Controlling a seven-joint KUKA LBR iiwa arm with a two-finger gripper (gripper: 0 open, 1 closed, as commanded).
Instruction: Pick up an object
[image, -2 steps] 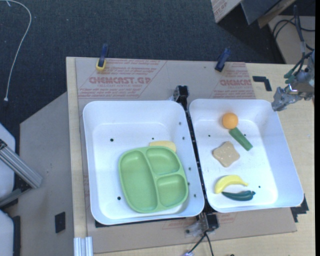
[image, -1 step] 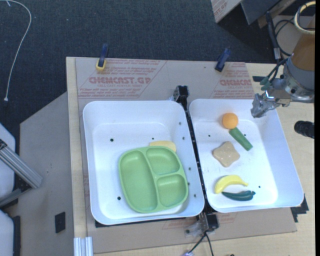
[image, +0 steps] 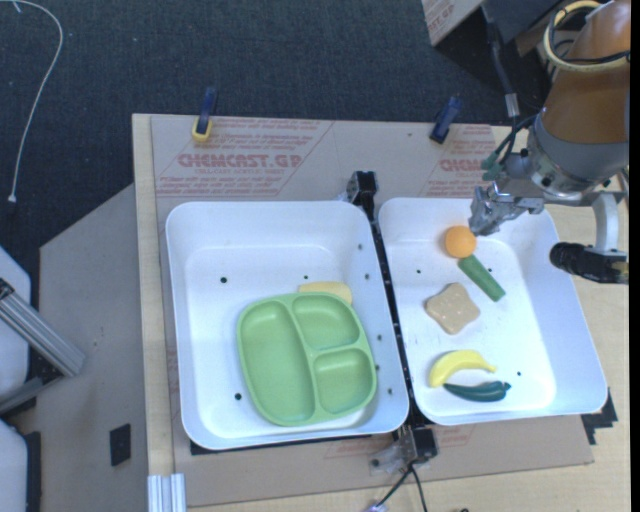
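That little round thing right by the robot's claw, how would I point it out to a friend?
Look at the right-hand white bin, near its far edge, where the gripper hangs. Just beside it lies an orange ball, touching the end of a green stick-shaped piece. It is the only round, orange item there.

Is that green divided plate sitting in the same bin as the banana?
No, the green divided plate lies in the left bin, while the banana lies in the right bin.
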